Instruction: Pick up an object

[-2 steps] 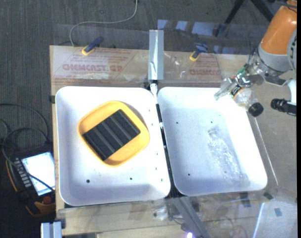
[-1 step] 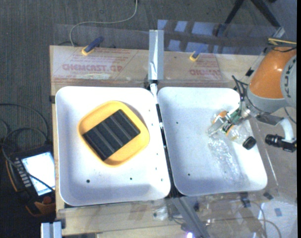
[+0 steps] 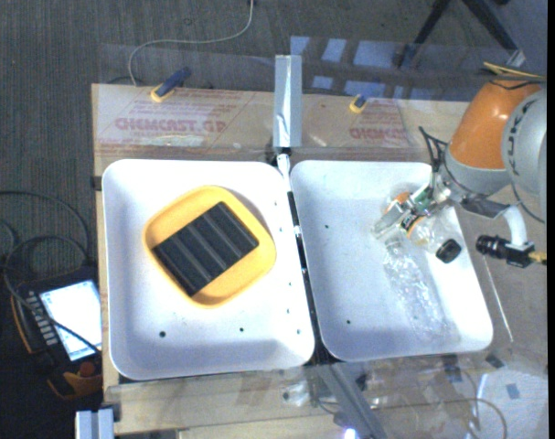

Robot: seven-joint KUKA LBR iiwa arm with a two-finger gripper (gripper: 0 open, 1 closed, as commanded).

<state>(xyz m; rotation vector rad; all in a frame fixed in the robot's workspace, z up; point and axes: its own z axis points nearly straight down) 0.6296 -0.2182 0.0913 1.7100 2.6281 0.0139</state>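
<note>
Yellow object (image 3: 210,244) in left bin (image 3: 131,337) | jaws (image 3: 407,216) over right bin (image 3: 350,291)

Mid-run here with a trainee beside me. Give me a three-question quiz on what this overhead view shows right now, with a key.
1. True or false: the yellow object with the black ribbed top lies in the left bin.
2. Over which bin is the end effector? A) left bin B) right bin C) neither
3. Fill in: the clear crinkled plastic lies in the ____ bin.

Key: 1 true; 2 B, near its upper right corner; 3 right.
</note>
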